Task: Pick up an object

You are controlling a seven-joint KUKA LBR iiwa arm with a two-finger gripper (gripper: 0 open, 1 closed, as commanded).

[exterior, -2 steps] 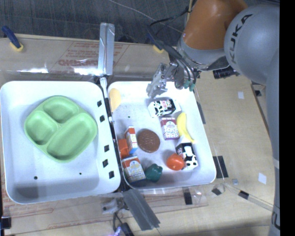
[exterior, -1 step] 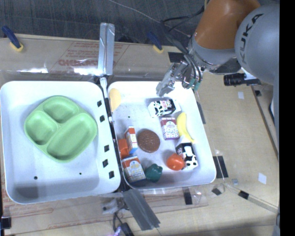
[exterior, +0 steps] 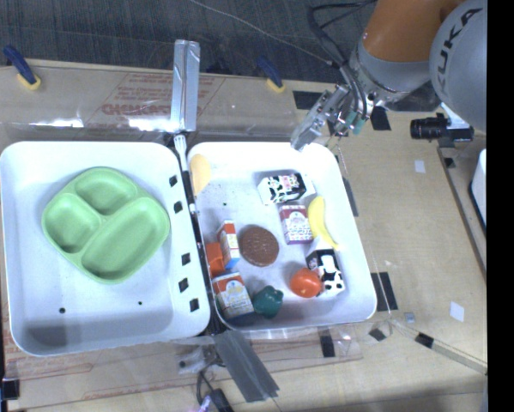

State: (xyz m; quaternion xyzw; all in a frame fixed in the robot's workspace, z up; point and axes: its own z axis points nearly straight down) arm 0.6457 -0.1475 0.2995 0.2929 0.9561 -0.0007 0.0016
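Hand (exterior: 312, 131) hovering at the back rim of the right bin (exterior: 359, 269), gripping nothing

Can't really tell if it's spread or closed from this angle. The right bin has the goodies: banana (exterior: 318, 221), brown cookie (exterior: 259, 245), orange ball (exterior: 305, 283), cow-print carton (exterior: 281, 186), plus small boxes. Green divided plate (exterior: 106, 222) sits in the left bin (exterior: 16, 187).

Brightness: even, fairly bright overhead light, whites unclipped.
Glare: sheen on the taped plastic sheet (exterior: 128, 110) at 11 o'clock.
Shadows: soft grey patch in the left bin (exterior: 33, 333) at 8 o'clock.
Sharpness: slightly soft; package labels unreadable, arm (exterior: 420, 24) at 1 o'clock blurred.
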